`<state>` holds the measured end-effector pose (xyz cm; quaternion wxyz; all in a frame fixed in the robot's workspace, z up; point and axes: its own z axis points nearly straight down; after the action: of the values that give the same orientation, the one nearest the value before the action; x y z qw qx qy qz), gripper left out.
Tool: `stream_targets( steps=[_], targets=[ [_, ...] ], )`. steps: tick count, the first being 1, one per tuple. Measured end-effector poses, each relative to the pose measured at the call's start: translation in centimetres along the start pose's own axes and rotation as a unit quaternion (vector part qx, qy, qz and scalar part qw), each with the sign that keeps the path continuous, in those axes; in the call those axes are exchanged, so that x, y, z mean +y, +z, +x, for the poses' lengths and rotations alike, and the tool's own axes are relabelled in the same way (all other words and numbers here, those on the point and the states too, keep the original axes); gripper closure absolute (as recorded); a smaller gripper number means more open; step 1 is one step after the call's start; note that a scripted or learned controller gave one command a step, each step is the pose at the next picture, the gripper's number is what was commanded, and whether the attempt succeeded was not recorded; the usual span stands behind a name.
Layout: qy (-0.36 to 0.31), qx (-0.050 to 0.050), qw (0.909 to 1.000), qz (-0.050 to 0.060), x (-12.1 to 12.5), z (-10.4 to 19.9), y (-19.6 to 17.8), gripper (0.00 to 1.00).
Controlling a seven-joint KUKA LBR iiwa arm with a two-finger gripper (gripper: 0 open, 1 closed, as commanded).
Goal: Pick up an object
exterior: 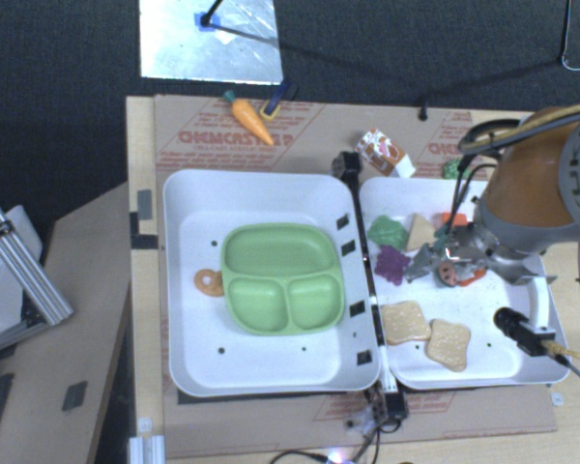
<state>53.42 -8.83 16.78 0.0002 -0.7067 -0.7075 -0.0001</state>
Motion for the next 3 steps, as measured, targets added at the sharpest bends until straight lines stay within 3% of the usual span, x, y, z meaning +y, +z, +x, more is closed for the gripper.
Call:
stream_targets(
  steps=[1,2,3],
  targets=[
    [0.000,0.000,1.0000,0.002,0.0,0.4,6.2,0.00],
    [0.000,0.000,1.0000,0.000,0.0,0.4,8.4,0.00],
    [0.000,0.000,1.0000,-0.001,0.1,0.4,7.3,1.00]
  ],
)
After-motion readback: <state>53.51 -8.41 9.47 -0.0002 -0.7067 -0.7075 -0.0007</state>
